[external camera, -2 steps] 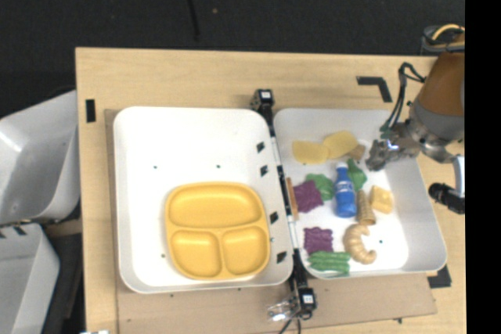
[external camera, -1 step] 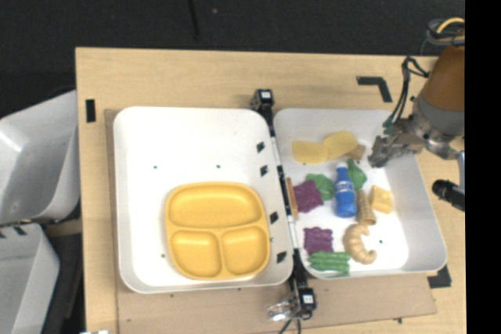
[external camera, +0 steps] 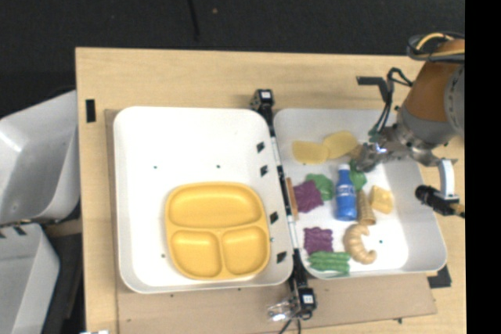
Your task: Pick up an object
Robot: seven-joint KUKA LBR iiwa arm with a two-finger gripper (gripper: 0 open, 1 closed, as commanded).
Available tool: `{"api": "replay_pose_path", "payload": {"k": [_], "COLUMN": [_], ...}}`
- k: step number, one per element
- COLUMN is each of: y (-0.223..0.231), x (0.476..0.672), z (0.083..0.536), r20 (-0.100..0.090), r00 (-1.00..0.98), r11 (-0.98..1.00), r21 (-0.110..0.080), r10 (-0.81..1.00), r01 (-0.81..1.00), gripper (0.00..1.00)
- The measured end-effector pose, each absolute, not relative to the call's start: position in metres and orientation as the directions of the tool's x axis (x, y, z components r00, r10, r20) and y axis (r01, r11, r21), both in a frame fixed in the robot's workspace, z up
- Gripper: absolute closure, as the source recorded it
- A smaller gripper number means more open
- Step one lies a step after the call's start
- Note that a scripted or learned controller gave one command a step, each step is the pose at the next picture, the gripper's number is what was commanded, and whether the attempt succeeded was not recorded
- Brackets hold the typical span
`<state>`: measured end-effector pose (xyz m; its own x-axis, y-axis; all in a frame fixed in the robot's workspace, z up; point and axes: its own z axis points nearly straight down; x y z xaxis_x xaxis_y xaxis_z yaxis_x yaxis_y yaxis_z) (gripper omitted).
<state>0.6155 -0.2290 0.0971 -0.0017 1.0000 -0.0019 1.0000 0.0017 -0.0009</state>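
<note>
The right bin (external camera: 419, 246) holds several small toy foods: two yellow chips (external camera: 325, 147), a blue bottle (external camera: 345, 193), a purple grape bunch (external camera: 307, 195) with a green piece (external camera: 322, 184) beside it, another purple bunch (external camera: 318, 238), a green pod (external camera: 329, 263), a tan croissant (external camera: 360, 241), a yellow cheese wedge (external camera: 382, 200) and a corn-like stick (external camera: 366, 207). My gripper (external camera: 366, 159) reaches in from the right and hangs low at the bin's upper middle, just right of the chips and above the bottle's cap. A green bit (external camera: 358, 178) lies just under it.
The left bin (external camera: 141, 137) carries a yellow three-compartment tray (external camera: 217, 229) in its lower half. Black clips (external camera: 261, 98) sit along the seam between the bins. The wooden bench (external camera: 172, 74) surrounds both bins, and a white object (external camera: 35, 160) stands off its left edge.
</note>
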Motion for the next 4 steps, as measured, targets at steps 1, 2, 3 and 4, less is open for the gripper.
{"api": "replay_pose_path", "payload": {"k": [1, 2, 3, 4], "y": [-0.131, -0.137, -0.139, -0.038], "x": [0.578, 0.578, 0.578, 0.552], "z": [0.140, 0.147, 0.157, 0.202], "r20": [0.003, -0.001, -0.001, 0.004], "r00": [-0.008, 0.002, 0.005, -0.010], "r11": [0.008, -0.002, -0.005, 0.010], "r21": [0.001, -0.001, 0.000, 0.001], "r10": [1.000, 1.000, 1.000, 1.000], "r01": [1.000, 1.000, 1.000, 1.000], "gripper": [1.00, 1.00, 1.00, 1.00]}}
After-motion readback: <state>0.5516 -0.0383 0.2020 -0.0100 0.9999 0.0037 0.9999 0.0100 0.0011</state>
